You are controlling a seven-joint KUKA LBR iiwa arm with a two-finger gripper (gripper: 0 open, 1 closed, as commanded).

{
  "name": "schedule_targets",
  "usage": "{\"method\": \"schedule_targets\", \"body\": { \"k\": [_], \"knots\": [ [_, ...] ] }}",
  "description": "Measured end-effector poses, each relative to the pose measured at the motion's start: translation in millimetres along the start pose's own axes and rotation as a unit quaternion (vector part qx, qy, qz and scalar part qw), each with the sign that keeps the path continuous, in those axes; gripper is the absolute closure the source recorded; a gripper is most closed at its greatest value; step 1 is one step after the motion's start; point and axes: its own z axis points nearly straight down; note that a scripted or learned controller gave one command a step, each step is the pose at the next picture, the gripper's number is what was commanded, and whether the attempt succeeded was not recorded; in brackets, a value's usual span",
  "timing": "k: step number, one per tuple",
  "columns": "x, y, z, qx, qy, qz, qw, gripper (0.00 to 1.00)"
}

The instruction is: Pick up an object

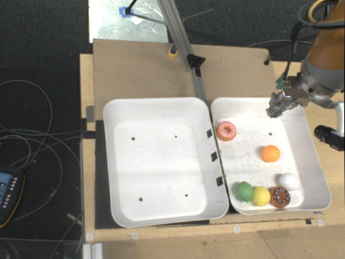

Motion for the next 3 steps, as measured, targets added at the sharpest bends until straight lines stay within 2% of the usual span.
{"method": "schedule_targets", "body": {
  "k": [1, 3],
  "knots": [
    [42, -3, 20, 0.002, 0.001, -0.001, 1.0000, 1.00],
    [137, -20, 31, 0.001, 0.002, -0.002, 1.0000, 1.00]
  ]
}}
